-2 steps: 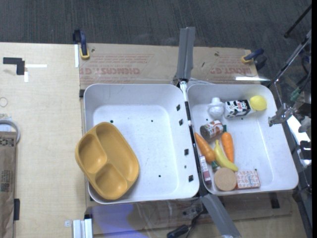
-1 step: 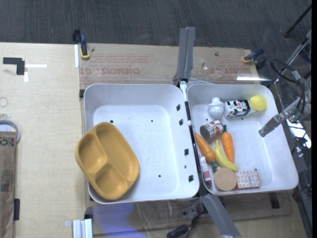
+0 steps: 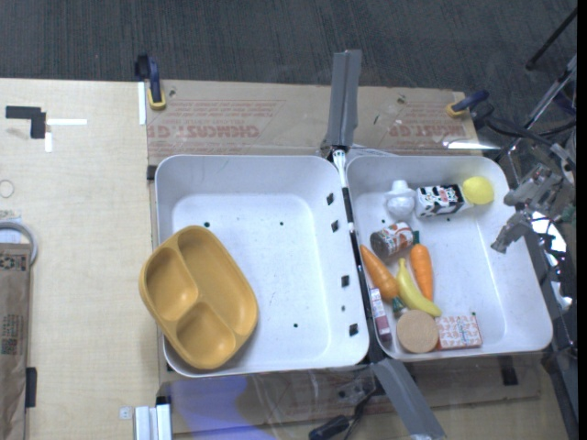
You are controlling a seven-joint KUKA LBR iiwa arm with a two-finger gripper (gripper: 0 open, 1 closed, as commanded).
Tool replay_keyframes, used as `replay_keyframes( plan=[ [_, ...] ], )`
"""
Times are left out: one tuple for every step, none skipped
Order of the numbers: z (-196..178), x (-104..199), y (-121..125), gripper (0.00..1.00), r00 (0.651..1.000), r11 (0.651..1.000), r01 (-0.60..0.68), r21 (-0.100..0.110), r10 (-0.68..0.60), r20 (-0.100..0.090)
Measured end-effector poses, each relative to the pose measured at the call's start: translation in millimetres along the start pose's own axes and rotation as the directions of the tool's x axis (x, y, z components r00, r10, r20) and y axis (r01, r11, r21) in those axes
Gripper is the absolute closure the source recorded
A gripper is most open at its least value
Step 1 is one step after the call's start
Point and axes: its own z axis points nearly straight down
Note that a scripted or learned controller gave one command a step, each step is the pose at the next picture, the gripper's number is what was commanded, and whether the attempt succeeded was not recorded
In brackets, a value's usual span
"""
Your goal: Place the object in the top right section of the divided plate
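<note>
End effector [image 3: 521, 220] hangs at right bin's [image 3: 514, 337] outer edge, grip state unreadable; divided plate [image 3: 197, 298] lies far across, left bin's [image 3: 275, 191] near-left corner (toy food between)

One fixed cam overhead, slanted down on both bins [image 3: 275, 177].

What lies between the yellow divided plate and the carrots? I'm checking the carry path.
In the camera view, bare white floor of the left bin, then the two bins' meeting rims, separate the divided plate from the carrots.
</note>
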Motion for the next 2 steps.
replay_keyframes(
  plan=[
    [22,-38,26,0.00,0.956,0.956,0.292,-0.001,-0.292,0.002],
    [36,-63,42,0.00,0.837,0.837,0.547,-0.001,-0.547,0.004]
  ],
)
